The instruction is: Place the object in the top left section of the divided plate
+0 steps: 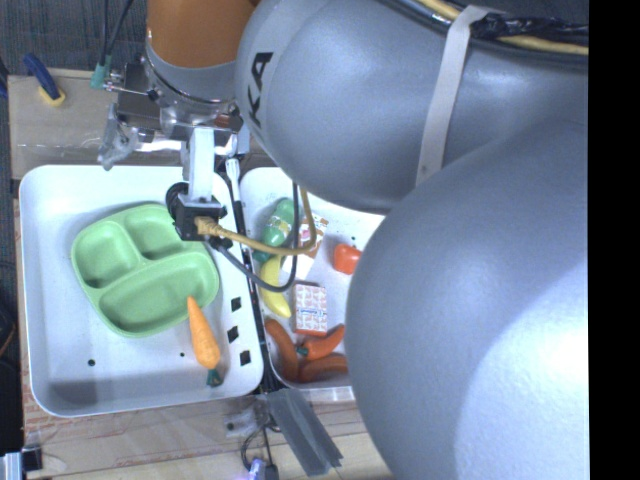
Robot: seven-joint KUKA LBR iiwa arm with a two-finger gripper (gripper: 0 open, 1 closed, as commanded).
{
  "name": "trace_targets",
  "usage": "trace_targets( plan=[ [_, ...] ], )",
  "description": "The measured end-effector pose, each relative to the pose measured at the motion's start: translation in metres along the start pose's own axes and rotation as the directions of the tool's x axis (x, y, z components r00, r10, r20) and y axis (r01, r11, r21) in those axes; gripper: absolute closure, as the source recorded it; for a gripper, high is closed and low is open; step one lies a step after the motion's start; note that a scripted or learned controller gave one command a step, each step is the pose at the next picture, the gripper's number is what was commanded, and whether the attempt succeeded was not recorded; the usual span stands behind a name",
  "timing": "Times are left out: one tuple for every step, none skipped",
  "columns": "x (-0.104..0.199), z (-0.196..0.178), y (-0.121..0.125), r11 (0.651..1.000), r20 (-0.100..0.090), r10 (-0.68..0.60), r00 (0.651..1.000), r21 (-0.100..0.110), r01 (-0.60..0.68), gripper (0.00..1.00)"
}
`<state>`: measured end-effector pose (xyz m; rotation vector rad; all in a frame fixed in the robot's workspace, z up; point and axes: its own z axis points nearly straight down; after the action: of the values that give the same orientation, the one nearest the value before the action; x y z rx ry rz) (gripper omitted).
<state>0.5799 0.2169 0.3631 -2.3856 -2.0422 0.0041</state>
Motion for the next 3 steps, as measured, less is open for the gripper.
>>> trace_targets(
  plan=[
    [-0.037,-0.079,0.082,1.000,0.000,0.003,1.000,0.000,-0.003,0.00],
    [-0.033,-0.088,0.081,1.000,0.002,-0.013,1.000,0.006,0.013,1.00],
    [0.006,0.071,0.025,0.984,0.001,-0.177,0.984,0.003,0.177,1.00]
  ],
)
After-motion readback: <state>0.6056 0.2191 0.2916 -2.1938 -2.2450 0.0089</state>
